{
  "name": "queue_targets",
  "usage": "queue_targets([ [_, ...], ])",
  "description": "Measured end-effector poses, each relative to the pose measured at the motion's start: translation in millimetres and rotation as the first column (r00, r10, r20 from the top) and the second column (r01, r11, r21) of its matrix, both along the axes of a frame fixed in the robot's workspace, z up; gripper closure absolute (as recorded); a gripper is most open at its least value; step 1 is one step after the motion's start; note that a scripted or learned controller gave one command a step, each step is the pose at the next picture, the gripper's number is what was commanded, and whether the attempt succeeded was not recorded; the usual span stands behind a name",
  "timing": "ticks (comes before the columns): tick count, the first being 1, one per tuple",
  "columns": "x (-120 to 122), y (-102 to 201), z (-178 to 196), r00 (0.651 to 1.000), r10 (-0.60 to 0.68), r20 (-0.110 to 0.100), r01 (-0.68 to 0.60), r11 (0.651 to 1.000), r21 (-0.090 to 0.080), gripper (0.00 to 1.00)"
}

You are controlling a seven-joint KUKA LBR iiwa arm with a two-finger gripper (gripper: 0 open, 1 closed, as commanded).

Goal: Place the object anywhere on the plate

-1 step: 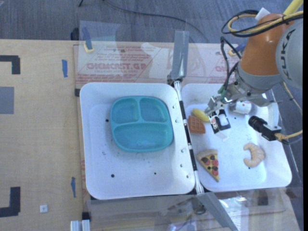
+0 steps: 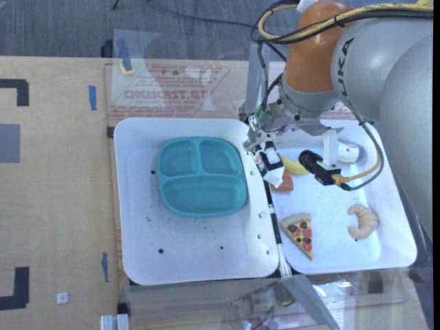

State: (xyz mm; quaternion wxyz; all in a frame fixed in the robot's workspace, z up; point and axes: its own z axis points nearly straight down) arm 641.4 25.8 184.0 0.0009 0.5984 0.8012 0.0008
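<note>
A teal plate [image 2: 203, 177] with three compartments lies in the left bin [image 2: 137, 253], nothing on it. My gripper [image 2: 269, 161] hangs low over the left edge of the right bin [image 2: 392, 253], just right of the divide between the bins. Directly below it lies a small orange and white wedge [image 2: 284, 180], and a yellow banana-like piece [image 2: 295, 165] sits just to its right. I cannot see whether anything is held. A pizza slice [image 2: 300, 234] and a croissant [image 2: 363, 221] lie nearer the front of the right bin.
The arm's grey body and orange band [image 2: 313, 53] cover the back of the right bin. A black and white attachment with a cable [image 2: 330, 160] hangs beside the wrist. The bins' raised rims meet between gripper and plate.
</note>
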Motion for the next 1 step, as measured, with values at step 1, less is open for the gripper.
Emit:
queue_targets([
  [1,0.0,-0.1,0.0,1.0,0.0,0.0,0.0,1.0,-0.001,0.0],
])
